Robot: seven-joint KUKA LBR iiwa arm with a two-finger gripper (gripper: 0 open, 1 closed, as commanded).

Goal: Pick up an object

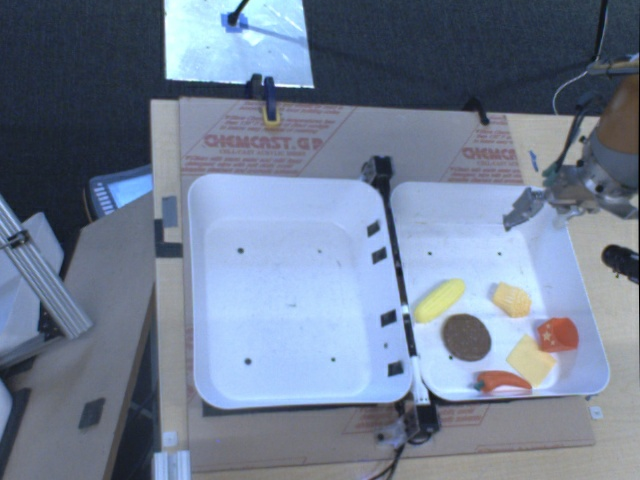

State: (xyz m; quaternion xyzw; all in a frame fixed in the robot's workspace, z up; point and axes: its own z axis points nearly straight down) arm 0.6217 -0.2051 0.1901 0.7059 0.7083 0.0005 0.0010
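Approach step, nothing picked yet: the arm is reaching in from 3 o'clock and the claw (540, 208) is hovering over the upper right corner of the right bin (470, 218), fingers looking spread and grasping nothing. All candidates are sitting low in that bin, well apart from the claw at roughly its 6 to 7 o'clock: yellow corn (439, 300), brown disc (467, 337), small corn piece (512, 299), cheese wedge (531, 359), red piece (558, 334), carrot-like piece (502, 381) (that one is hugging the front wall, awkward grasp). Left bin (290, 298) is holding nothing useful. Next move, I'm guessing: translating toward 6 o'clock over one item, aligning fingers across its short axis, then descending.
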